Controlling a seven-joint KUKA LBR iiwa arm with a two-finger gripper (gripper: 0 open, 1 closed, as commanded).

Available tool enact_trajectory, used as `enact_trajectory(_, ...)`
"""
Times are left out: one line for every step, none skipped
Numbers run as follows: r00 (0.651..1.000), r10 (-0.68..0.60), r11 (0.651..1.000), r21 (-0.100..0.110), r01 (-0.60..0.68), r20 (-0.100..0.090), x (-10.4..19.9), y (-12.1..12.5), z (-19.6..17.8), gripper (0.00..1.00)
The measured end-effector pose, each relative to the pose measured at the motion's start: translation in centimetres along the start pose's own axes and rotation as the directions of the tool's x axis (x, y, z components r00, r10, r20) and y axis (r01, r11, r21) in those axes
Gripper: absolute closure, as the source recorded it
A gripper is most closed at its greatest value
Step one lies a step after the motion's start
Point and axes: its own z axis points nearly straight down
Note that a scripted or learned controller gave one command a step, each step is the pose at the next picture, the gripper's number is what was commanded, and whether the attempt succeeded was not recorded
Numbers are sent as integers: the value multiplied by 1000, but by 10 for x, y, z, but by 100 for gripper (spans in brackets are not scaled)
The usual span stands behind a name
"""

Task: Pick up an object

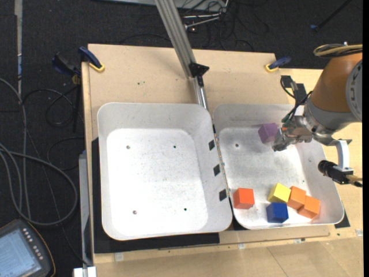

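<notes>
To lift the purple cube (267, 133) near the right bin's (248, 224) far edge, centre the claw (281, 142), whose state I cannot tell, over it.

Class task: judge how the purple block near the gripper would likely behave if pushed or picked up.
The purple block looks cube-shaped with flat faces, so it would probably slide, not roll. It seems small and solid, likely stiff and light.

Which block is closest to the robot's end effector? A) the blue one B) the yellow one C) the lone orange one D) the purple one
D: the purple block sits right beside the end effector near the top of the right bin, while the other blocks lie along the bin's bottom edge.
</notes>
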Motion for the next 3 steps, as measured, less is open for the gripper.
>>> enact_trajectory(1000, -3, 1000, -3, 3, 0, 8, -2, -48, 100)
enact_trajectory(1000, -4, 1000, -6, 4, 1, 10, -1, -112, 100)
enact_trajectory(1000, -4, 1000, -3, 4, 1, 10, 0, -150, 100)
